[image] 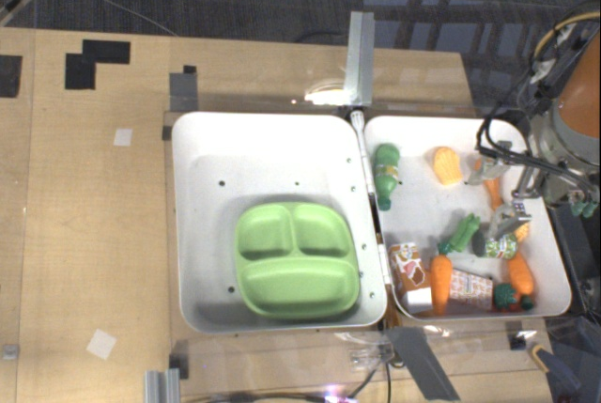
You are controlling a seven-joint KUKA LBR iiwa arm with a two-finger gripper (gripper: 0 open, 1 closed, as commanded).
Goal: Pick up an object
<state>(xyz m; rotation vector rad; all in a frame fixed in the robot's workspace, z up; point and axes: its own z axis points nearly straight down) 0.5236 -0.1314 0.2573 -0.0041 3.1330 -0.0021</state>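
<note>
Green tray (297, 260) in L bin (202, 147); toys in R bin (413, 133).

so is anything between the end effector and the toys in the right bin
Nothing visible does. The end effector hangs over the right white bin, directly above a small green-and-white toy, with an orange plastic carrot just beside it. I cannot tell how far above them it is.
</note>
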